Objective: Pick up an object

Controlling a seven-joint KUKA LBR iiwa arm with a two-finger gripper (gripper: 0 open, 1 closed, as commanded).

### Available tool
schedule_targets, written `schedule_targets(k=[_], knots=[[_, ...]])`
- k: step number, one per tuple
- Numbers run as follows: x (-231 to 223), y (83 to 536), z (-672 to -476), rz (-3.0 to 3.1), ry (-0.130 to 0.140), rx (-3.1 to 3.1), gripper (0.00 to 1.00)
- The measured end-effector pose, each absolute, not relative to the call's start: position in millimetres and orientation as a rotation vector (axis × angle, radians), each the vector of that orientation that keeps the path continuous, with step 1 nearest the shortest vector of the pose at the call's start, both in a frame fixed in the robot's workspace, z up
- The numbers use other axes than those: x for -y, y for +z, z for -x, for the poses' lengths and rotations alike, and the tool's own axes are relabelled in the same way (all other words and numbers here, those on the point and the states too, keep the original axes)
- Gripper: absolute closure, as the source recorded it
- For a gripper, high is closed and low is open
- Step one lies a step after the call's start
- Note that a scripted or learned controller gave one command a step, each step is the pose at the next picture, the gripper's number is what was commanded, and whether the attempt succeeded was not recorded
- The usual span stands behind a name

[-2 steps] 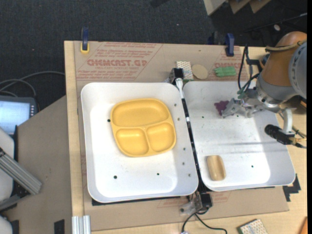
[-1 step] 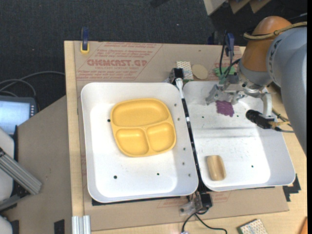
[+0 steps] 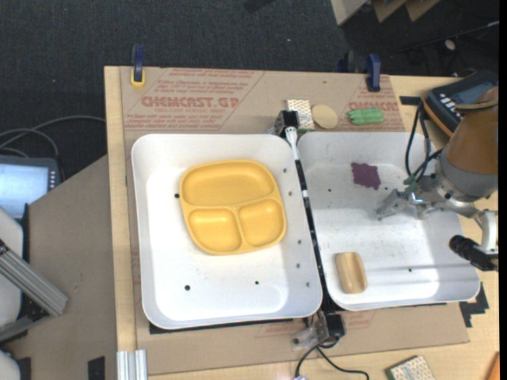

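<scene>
Left shallow white plastic bin (image 3: 158,236) holding yellow three-compartment plastic tray (image 3: 232,206). My two-finger gripper (image 3: 390,207) hovering open, gripping nothing, over right white bin (image 3: 412,279), between small purple flat piece (image 3: 365,174) and tan bread-like block (image 3: 350,271).

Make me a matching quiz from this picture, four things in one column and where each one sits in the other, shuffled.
Things:
1. yellow divided tray
2. purple piece
3. tan block
4. green object

Places:
A. on the bench board behind the right bin
B. near the front edge of the right bin
C. in the left bin
D. toward the back of the right bin

Pairs: 1-C, 2-D, 3-B, 4-A
</scene>
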State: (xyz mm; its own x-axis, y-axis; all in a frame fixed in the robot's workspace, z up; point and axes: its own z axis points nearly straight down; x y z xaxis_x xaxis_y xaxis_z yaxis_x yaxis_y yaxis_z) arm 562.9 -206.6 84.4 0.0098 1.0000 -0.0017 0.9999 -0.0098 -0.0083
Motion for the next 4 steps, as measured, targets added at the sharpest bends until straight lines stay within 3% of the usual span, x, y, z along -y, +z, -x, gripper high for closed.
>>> schedule_targets(k=[1, 2, 3, 4], knots=[[217, 85, -652.0, 2.208, -0.011, 2.220, 0.00], [121, 85, -668.4, 2.208, -0.006, 2.229, 0.00], [179, 85, -607.7, 2.226, 0.007, 2.212, 0.00], [157, 85, -669.1, 2.221, -0.005, 2.230, 0.00]])
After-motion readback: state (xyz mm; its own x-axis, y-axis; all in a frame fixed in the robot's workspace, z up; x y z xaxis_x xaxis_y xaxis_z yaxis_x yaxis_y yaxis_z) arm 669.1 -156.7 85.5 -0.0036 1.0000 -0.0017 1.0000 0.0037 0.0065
